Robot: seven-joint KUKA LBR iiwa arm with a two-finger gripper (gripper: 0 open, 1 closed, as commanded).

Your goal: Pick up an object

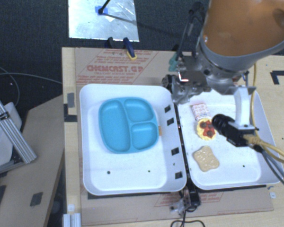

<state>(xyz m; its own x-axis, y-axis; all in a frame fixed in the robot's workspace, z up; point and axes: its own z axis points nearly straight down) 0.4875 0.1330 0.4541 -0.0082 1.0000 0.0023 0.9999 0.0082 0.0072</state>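
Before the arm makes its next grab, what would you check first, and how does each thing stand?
1. Things to pick: ok. The right bin holds a pink packet, a pizza toy and a toast piece.
2. Gripper over a target: not ok. The gripper sits at the far end of the wall between the bins, beside the packet rather than above it.
3. Load in the gripper: cannot tell, the arm's bulk covers it.
4. Room around the target: ok for the toast piece, which lies apart; not ok for the packet and pizza toy, which lie very close together.
5. Blue tray lying flat in the left bin: ok.
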